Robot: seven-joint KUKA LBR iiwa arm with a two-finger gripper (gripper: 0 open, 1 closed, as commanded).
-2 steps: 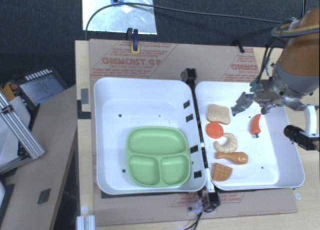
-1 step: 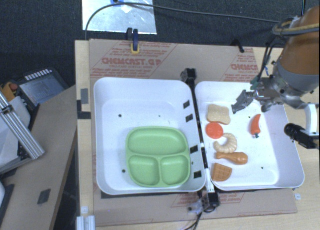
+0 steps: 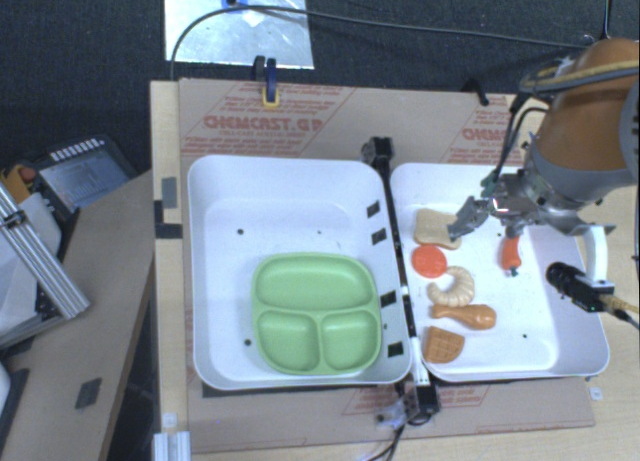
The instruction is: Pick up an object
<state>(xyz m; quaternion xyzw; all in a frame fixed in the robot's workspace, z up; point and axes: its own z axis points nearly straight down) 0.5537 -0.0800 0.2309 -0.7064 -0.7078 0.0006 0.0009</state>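
Observation:
My gripper (image 3: pixel 488 231) hangs over the upper middle of the right bin (image 3: pixel 560 354), its two fingers spread apart with nothing between them. One grey finger (image 3: pixel 465 219) reaches over the edge of a beige bread slice (image 3: pixel 432 227). Just under the other finger lies a small orange-red piece (image 3: pixel 511 256). Below the bread sit a red-orange disc (image 3: pixel 430 261), a cream curled shrimp shape (image 3: pixel 455 289), a brown drumstick (image 3: pixel 468 316) and an orange waffle wedge (image 3: pixel 443 346).
A green divided plate (image 3: pixel 315 311) lies in the left bin (image 3: pixel 205 249). A black divider (image 3: pixel 395 249) runs between the bins. A black fitting (image 3: pixel 575 287) sits over the right bin's right rim. The arm's orange band (image 3: pixel 590 109) looms above the right bin.

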